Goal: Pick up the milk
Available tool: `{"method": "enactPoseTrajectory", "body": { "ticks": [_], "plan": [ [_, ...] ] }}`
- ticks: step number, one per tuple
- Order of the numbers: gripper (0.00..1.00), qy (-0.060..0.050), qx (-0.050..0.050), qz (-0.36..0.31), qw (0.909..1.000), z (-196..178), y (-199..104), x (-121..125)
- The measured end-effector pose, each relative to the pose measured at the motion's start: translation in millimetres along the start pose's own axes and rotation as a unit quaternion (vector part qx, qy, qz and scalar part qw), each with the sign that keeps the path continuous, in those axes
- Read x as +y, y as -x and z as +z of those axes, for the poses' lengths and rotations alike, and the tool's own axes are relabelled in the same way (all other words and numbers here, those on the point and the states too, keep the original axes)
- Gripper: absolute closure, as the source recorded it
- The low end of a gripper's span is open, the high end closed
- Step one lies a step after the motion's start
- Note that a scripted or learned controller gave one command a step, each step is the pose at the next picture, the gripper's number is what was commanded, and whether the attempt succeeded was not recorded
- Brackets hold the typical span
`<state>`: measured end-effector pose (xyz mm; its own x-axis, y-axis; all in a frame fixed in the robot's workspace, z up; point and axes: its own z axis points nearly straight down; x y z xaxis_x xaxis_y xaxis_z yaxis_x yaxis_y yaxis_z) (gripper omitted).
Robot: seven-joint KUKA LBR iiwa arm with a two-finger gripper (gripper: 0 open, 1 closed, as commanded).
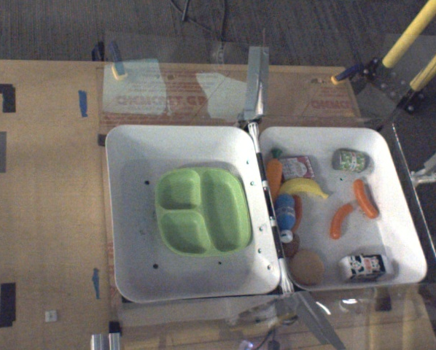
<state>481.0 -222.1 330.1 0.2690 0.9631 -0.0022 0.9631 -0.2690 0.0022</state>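
Camera view from above looks down on two white bins. The milk (pixel 364 267) is a small white carton with dark spots. It lies on its side in the right bin (pixel 396 195), near the front right corner. A round brown thing (pixel 307 267) lies to its left, a little apart. Two orange sausages (pixel 353 208) lie behind the milk, toward the middle of the bin. A banana (pixel 303 188), a carrot (pixel 274 177) and a blue bottle (pixel 285 214) lie by the bin's left wall. A green plate (pixel 203 211) sits in the left bin (pixel 130 195).
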Motion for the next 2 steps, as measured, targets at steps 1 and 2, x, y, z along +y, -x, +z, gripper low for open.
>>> {"method": "enactPoseTrajectory", "body": {
  "ticks": [1, 2],
  "plan": [
    [0.0, -0.002, 0.001, 0.01, 0.9999, 137.2, -58.4, -18.1],
    [0.0, 0.0, 0.002, 0.175, 0.9845, 244.0, -63.5, -17.9]
  ]
}}
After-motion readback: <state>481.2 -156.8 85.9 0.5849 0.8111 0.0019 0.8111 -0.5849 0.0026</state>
